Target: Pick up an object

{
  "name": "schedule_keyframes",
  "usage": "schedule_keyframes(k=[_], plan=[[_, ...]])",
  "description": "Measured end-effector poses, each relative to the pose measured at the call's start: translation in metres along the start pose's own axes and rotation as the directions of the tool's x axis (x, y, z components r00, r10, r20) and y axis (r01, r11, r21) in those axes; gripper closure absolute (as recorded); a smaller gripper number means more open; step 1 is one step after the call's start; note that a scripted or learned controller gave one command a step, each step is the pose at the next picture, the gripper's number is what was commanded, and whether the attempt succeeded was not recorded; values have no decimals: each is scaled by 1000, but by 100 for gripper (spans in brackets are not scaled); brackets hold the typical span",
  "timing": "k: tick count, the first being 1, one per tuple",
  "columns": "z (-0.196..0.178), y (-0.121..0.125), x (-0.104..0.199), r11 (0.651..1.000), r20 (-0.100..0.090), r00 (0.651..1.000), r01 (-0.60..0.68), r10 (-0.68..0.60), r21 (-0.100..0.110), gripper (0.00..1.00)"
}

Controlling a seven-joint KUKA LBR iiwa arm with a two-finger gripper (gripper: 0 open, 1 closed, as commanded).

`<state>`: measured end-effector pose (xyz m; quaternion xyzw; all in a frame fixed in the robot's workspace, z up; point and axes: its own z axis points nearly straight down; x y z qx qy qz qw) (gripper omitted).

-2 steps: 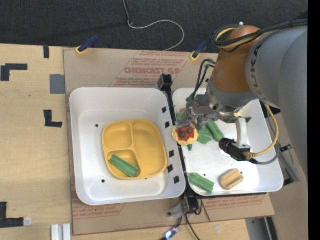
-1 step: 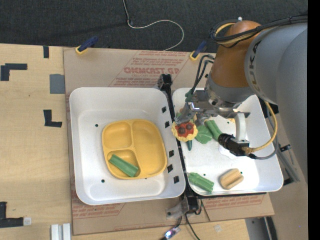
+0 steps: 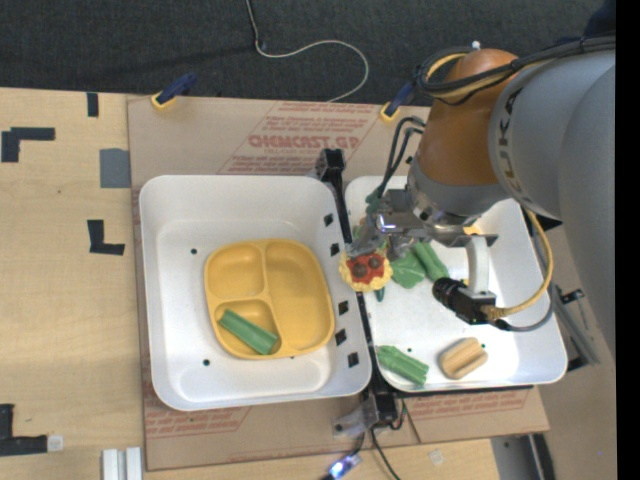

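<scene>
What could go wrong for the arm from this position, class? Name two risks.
The gripper sits close to the divider between the bins, so it may bump that edge. The red and yellow toy lies crowded against green pieces, so a grab might catch the wrong item or push both away.

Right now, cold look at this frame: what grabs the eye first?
The big grey arm with its orange band looming over the right bin. Next, the yellow divided plate in the left bin, a green piece in its near compartment. Then the red-and-yellow toy by the divider.
</scene>
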<state>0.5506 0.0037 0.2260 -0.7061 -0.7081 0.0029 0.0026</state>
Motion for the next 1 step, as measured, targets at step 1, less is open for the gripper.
schedule_keyframes(k=[1], plan=[[16,6,-8,1000,2,1000,-2,2,0,100]])
